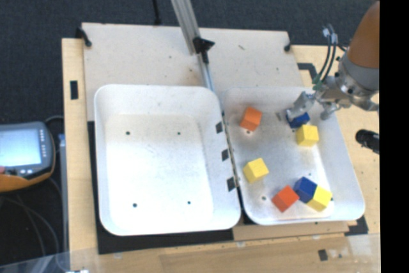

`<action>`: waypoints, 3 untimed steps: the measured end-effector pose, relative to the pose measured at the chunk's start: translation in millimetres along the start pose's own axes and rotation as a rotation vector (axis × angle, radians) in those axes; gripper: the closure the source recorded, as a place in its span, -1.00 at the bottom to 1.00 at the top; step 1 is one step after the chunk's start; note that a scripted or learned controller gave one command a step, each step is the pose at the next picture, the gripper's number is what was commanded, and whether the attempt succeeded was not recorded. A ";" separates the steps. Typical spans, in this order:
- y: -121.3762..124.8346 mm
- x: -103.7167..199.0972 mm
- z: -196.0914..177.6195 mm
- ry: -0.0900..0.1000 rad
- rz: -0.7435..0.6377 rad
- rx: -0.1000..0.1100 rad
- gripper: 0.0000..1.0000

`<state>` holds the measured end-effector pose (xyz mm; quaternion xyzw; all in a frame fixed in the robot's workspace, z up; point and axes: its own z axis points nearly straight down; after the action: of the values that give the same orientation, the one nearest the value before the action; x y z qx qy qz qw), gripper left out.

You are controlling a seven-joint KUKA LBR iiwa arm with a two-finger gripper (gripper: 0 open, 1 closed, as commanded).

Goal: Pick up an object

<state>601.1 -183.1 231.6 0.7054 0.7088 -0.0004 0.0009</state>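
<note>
One hand [296, 113] over the right bin [339, 166], closed around a blue block [298, 117]

the grey arm reaches in from the right, its end effector [300, 113] lowered, wrist bent leftward.

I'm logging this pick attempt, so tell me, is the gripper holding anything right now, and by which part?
It appears so: a small blue block sits at the tip of the gripper, above the right bin. The view is too small to tell which faces it grips.
</note>
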 end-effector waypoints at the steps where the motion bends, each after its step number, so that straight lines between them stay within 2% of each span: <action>1: -4.5 -4.9 48.3 0.000 0.005 0.004 -1.00; 2: -2.7 -6.2 33.8 -0.001 0.005 -0.005 1.00; 3: -2.8 -6.0 34.5 -0.001 0.006 -0.004 -1.00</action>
<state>598.3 -189.2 197.1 0.7074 0.7068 0.0006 0.0024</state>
